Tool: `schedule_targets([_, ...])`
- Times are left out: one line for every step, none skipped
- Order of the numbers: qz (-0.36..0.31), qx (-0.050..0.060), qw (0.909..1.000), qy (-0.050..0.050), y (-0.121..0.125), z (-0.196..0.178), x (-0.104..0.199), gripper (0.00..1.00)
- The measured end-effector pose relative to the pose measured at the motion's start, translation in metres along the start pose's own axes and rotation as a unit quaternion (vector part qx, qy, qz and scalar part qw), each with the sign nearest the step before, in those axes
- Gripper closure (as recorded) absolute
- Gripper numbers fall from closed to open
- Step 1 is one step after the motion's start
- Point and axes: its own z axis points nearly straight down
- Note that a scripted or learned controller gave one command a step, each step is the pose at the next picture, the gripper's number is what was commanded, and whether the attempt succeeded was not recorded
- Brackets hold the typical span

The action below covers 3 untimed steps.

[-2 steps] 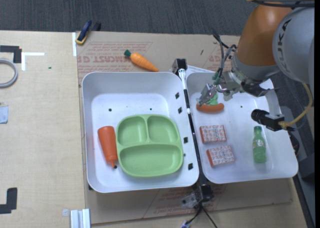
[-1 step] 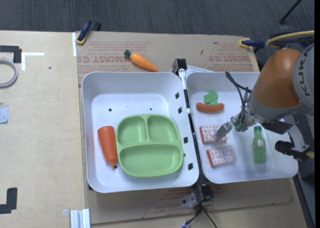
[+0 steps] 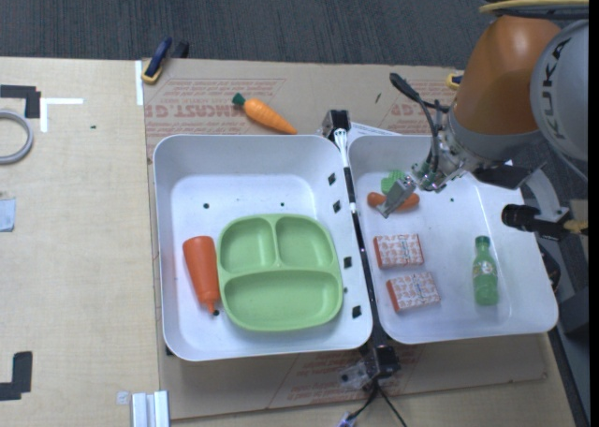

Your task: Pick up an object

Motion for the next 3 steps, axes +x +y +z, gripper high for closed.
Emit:
schedule_targets([0.001,0.0,1.0,0.0,-0.002,0.072,-0.057,0.0])
schedule_targets([-0.03,0.0,0.9995,0.0,-0.129,0.028,-0.013,0.0])
schedule_targets([-0.041,-0.001,0.9992,-0.001,-0.119,0.097,-0.025,0.0])
